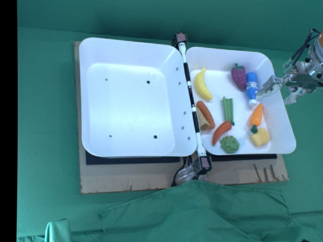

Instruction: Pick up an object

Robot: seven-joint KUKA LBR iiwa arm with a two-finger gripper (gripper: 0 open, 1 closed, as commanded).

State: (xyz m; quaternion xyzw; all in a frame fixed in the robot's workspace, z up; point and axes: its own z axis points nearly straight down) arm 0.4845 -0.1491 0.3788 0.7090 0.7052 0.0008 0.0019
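Note:
The right bin (275, 72) holds several toy foods: a yellow banana (203, 83), a purple grape bunch (238, 75), a blue and white bottle (251, 87), a hot dog (204, 115), a green celery stick (228, 109), a red chili (221, 131), a broccoli floret (229, 144), an orange carrot (256, 115) and a yellow corn piece (260, 136). My gripper (279, 91) hangs over the bin's right edge, its fingers spread open with nothing between them. One fingertip (266, 87) sits just right of the bottle.
The left bin (131, 97) lies beside the right one, joined at a black-and-white hinge bar (191, 97). Both rest on a cardboard sheet (126, 183) on green cloth. A fold of green fabric (202, 210) lies in front.

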